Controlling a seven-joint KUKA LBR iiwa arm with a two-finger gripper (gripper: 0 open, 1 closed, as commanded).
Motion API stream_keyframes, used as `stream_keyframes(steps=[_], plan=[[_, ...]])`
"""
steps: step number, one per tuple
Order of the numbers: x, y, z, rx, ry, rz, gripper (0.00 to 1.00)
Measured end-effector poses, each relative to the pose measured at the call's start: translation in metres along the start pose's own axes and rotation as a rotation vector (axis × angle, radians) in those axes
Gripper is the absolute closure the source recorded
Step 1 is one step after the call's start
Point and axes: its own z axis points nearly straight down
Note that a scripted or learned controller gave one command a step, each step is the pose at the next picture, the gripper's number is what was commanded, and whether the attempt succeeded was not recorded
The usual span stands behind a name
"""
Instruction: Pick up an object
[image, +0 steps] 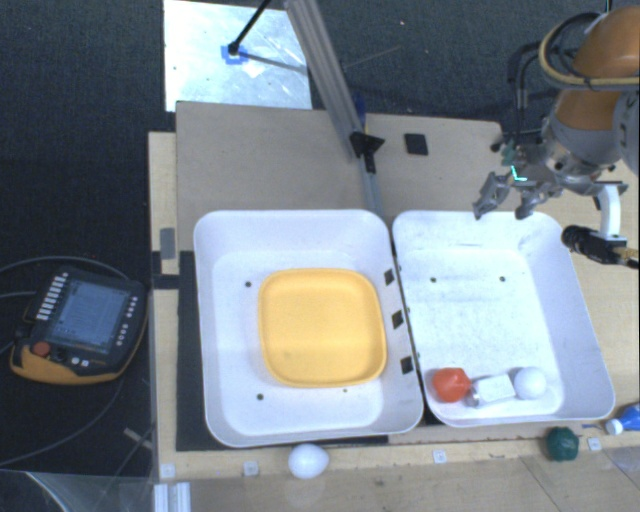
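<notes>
No object is yet held, so the step in hand is judged to be the approach: the claw is to be brought from the far rim of the right bin down to its near edge, where three small things lie in a row. The red object is at the left of the row, the white block is just beside it, and the white ball touches the block's other end. The red object is probably best chosen, since its left side is free; the fingers should be set across it so that the block is not caught, and lowered squarely, because the bin wall is close behind. The ball is likely to roll if nudged. The left bin carries a yellow plate, flat and probably hard to pinch. A white egg and a green ball lie on the table, outside the bins. The arm is reached in from the right, its wrist held high over the far right corner, and the claw is pointed downward with its fingers spread apart and nothing between them.
</notes>
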Motion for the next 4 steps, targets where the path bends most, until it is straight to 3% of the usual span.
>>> stream_keyframes(steps=[1,3,4], plan=[[0.000,0.000,0.000,0.000,0.000,0.000,0.00],[0.005,0.009,0.113,0.004,0.001,0.000,0.00],[0.005,0.009,0.143,0.002,0.000,0.000,0.00]])
